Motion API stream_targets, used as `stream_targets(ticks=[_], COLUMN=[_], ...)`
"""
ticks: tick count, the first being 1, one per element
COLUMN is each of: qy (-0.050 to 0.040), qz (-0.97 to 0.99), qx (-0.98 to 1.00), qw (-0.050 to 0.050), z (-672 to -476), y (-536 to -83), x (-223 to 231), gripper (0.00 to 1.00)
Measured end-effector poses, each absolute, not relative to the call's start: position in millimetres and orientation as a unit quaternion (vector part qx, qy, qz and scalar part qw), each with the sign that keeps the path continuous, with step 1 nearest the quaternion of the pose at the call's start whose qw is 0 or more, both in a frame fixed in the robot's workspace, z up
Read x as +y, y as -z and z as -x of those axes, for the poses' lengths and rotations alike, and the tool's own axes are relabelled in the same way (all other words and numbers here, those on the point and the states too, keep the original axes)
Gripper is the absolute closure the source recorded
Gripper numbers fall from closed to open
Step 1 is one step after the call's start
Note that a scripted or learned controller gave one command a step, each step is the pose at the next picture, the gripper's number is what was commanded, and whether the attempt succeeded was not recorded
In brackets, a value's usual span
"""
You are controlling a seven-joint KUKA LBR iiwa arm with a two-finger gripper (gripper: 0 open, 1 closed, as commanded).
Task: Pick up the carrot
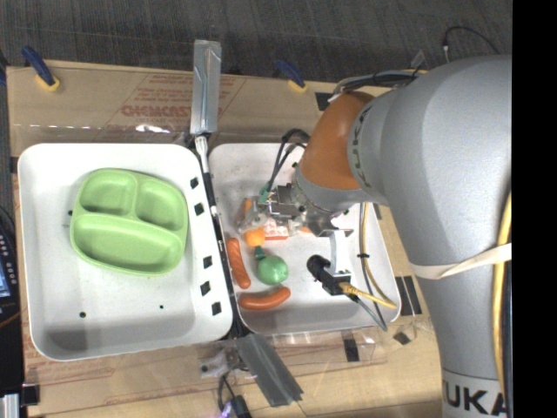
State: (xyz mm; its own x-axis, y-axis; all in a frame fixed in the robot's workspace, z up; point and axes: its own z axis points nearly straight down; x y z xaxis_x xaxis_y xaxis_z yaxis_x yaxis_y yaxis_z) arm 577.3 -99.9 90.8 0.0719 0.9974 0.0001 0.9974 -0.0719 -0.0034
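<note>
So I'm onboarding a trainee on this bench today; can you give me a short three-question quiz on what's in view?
1. True or false: the green tray lies in the left bin.
2. Which bin does the gripper hang over? A) left B) right
3. Fill in: below the carrot in the view lies a round ____ vegetable.

Key:
1. True. It is the one thing in that bin.
2. B. The arm reaches over the right bin, where the food items lie, including two sausages.
3. Green. It almost touches the carrot.
</note>
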Motion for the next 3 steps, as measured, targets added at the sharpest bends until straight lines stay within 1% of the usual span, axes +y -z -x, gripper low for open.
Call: stream_targets(ticks=[1, 2, 3], qy=[-0.0027, -0.0040, -0.0012], qz=[0.731, 0.730, 0.799], qx=[-0.682, -0.683, -0.601], qw=[0.003, 0.004, 0.001], z=[-576.3, -575.7, -589.4], y=[-99.4, -108.3, -191.2], x=[-100.1, -100.1, -51.6], gripper=[1.00, 1.00, 1.00])
